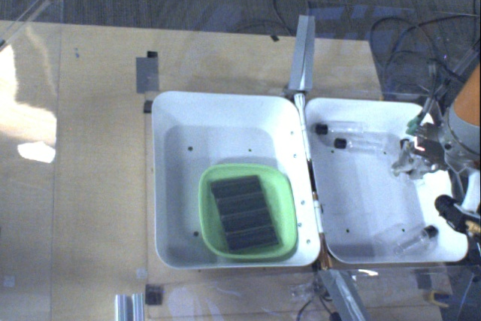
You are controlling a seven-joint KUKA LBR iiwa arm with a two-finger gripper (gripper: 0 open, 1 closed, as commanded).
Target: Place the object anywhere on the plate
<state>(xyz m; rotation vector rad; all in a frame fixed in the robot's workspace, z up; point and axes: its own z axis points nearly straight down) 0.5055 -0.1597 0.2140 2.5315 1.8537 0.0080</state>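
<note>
- Camera view looked down on a pale wooden worktop carrying two shallow white bins side by side.
- Left bin held a green plate near its front edge, and a dark ribbed block lay on the plate's middle, leaving mainly the rim and outer band free.
- Right bin held clear plastic tubes: one with a black cap along the back wall, and a smaller one near the front right corner.
- Which tube was meant as the task's object could not be judged for certain; both lay well apart from the plate.
- Gripper hung at the right side of the right bin, near the far end of the back tube; whether its fingers were spread or pressed together could not be told, and nothing showed as held.
- Judgement: the pick looked not yet made. A clear round tube would likely roll or slip, so the grasp should cross its narrow width near the middle, then set down low on the plate's free band.
</note>
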